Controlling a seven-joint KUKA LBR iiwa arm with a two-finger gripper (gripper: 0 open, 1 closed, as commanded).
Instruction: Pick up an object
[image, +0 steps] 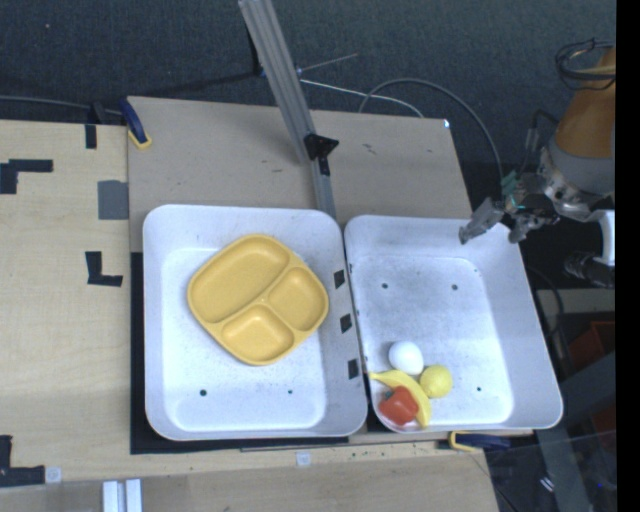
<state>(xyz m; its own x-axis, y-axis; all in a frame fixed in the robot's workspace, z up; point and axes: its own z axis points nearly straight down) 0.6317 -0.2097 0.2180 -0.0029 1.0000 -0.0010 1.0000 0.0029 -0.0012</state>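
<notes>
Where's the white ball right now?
The white ball lies in the right bin, near its front-left corner, just above the banana and beside the yellow ball.

The arm (585, 120) is grey and rounded, with a broad orange band (588, 125) above the wrist. Below the band sits a pale metal collar, then dark fittings with a small teal spot. A thin dark cable loops over its top.

No legible text, labels, brands or numbers. Black tape marks on the wooden bench (60, 300) form angular shapes, not readable characters. Bins and yellow tray (258, 298) unmarked.
</notes>
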